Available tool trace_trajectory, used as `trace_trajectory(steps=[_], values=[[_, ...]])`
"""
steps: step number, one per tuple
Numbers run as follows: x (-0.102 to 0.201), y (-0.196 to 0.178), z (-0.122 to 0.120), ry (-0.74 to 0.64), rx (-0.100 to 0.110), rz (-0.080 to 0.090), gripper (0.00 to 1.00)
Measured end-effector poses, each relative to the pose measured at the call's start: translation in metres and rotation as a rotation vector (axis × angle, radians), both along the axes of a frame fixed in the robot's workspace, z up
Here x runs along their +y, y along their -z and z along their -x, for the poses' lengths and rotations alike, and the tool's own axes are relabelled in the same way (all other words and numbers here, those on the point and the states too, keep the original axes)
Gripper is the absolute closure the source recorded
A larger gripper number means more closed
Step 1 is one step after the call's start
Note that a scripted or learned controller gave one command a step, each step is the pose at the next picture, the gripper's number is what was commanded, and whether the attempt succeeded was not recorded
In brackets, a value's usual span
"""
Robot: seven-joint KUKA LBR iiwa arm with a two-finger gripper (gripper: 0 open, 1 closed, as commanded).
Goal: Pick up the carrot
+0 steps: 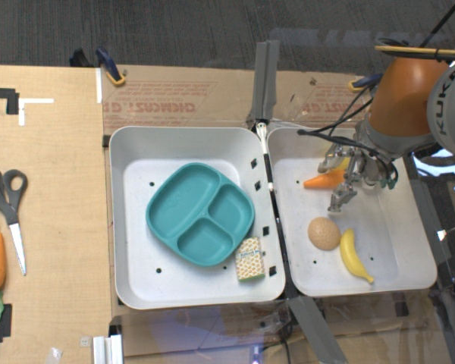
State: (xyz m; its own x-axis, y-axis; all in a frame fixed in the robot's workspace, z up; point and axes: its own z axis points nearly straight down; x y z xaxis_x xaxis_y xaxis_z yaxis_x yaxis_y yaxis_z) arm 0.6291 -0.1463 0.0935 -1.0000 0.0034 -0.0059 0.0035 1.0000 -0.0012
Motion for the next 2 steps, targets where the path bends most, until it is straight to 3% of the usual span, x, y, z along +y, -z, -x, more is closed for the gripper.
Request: trace_trajectory(steps=[1, 2], values=[[0.030, 0.002, 0.066, 0.058, 0.005, -0.003, 0.00], [0.049, 0.002, 0.033, -0.012, 0.003, -0.002, 0.00]])
